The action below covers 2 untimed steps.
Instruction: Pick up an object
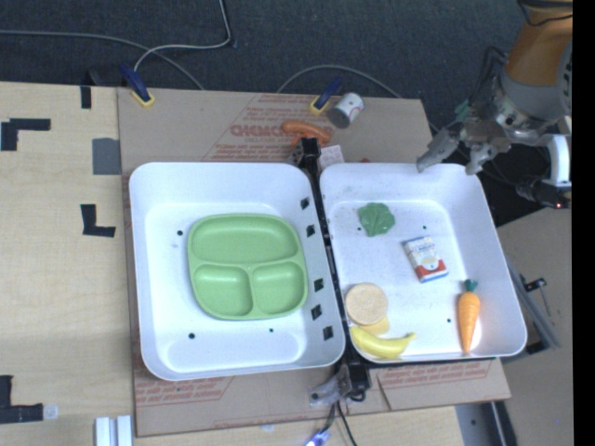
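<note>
My gripper [453, 159] hangs at the far right corner of the right bin [483, 203], above its rim, its two fingers spread open with nothing between them. In that bin lie a green broccoli-like piece [376, 218], a small white and red carton [425, 257], an orange carrot [469, 317], a round tan cookie [365, 303] and a yellow banana [380, 343]. All of them lie well below and left of the gripper.
The left bin [158, 249] holds a green divided plate [247, 266]. An orange item [305, 130] and a grey cylinder [345, 110] lie on the cardboard behind the bins. Blue clamps [137, 85] and cables sit at the back edge.
</note>
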Tool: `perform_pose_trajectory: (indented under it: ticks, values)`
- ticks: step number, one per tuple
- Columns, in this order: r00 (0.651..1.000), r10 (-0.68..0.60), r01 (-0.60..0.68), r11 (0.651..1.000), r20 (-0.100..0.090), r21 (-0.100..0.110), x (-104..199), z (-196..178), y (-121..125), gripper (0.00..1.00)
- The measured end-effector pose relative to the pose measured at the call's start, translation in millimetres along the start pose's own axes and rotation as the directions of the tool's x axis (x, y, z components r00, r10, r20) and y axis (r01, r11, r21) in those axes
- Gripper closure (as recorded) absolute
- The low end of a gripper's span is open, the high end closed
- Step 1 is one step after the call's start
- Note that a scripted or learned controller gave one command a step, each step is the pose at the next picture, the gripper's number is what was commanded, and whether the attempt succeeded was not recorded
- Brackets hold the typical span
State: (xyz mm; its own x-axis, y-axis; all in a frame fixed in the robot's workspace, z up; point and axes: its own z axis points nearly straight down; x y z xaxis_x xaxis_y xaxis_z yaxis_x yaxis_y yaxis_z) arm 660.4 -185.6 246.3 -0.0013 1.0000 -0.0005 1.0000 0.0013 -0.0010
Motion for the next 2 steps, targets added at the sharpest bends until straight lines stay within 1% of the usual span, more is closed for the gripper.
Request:
perform_pose_trajectory:
  ticks: [1,2]
  values:
    - [1.000,0.002,-0.002,1.000,-0.001,0.005,-38,125,-47,0.00]
    - [1.000,0.001,-0.001,1.000,0.000,-0.002,4,159,-104,0.00]
